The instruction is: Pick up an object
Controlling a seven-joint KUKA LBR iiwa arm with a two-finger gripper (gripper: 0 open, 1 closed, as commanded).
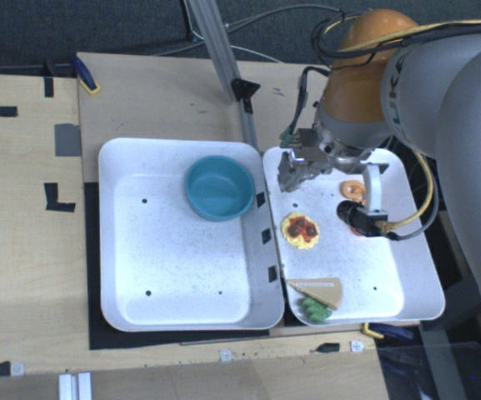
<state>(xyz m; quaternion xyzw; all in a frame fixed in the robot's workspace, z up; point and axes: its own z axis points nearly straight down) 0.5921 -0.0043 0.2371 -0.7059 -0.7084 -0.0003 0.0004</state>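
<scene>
Fingers (287, 178) of the grey arm (440, 90) point down over the upper left corner of the right bin (407, 302), close to its left wall, and they look slightly apart with nothing between them. None of the things in the bins touches them. Nearest is a round yellow toy with red spots (301, 231), lying on the bin floor just below the fingers in the frame, near the left wall. An orange pretzel-shaped piece (353, 191) lies to the right of the fingers, in the upper middle of the same bin. Toward the lower left corner of that bin a tan wedge (322, 289) lies flat, and a small green thing (313, 309) sits against its lower edge, touching it or nearly so. The left bin (140, 307) holds a blue bowl (219, 187), upright, in its upper right part, close to the wall shared with the right bin and well apart from the fingers. Both bins rest side by side on the table (23, 248), and a slanted grey pole (219, 44) runs from the top of the frame down to the gap between them.
</scene>
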